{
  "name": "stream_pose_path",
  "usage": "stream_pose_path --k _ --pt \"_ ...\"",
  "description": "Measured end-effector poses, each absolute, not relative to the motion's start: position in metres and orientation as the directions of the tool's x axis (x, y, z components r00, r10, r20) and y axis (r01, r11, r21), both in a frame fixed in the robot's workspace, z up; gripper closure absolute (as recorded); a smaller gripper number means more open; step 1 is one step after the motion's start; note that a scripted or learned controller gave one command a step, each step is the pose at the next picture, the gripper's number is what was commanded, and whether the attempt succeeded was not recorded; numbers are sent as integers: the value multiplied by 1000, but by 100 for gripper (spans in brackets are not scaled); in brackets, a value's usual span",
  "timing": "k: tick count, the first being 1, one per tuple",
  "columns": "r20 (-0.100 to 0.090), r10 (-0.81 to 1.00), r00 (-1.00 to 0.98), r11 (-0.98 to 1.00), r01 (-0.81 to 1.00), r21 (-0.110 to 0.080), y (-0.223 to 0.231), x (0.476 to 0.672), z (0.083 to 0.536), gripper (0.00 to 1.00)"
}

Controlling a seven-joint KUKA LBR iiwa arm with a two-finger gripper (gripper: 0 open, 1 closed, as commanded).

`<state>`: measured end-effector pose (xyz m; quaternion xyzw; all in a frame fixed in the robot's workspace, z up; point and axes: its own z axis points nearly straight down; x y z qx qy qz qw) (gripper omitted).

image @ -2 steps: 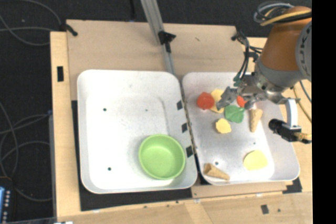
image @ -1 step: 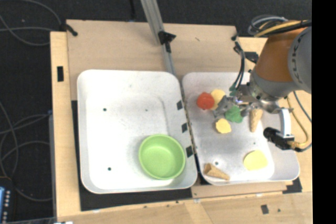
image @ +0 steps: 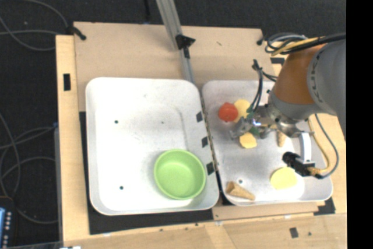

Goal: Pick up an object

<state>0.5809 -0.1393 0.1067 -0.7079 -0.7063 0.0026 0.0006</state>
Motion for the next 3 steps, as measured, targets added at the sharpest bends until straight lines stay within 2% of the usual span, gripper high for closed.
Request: stream_pose_path --k 1,2,3 --pt "0 1000 7 -7 1000 4 -139 583 121 100" --pt "0 1000 -2 2 1000 5 -139 587 164 100" --pt "0 1000 -4 4 1000 7 -135 580 217 100"
